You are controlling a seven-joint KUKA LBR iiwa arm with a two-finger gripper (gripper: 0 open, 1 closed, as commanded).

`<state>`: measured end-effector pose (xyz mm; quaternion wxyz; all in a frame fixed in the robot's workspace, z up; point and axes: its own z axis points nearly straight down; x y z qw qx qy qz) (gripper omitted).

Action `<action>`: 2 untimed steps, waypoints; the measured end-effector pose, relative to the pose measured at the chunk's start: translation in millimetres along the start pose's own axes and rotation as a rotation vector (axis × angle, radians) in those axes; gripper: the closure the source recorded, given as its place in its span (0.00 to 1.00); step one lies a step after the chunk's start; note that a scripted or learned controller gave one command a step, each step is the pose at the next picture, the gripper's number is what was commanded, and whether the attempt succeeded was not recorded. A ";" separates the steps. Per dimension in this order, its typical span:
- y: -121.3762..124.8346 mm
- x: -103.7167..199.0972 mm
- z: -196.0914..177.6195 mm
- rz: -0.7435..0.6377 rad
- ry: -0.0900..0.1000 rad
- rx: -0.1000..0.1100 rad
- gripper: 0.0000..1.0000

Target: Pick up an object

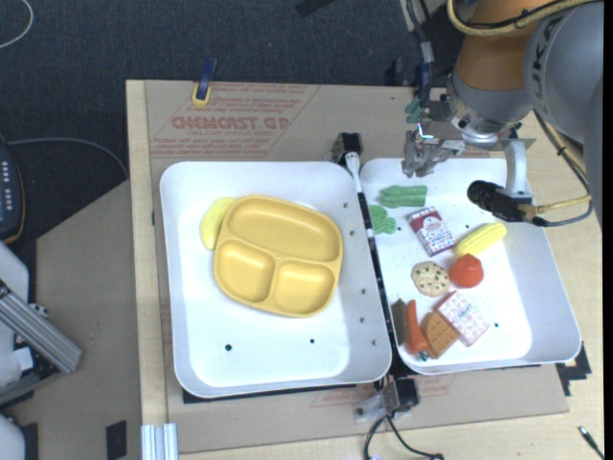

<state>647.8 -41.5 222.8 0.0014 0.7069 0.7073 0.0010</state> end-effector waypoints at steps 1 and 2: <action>-0.5 -2.4 -7.0 0.000 0.000 0.000 1.00; -16.1 2.8 5.6 0.001 0.001 0.007 1.00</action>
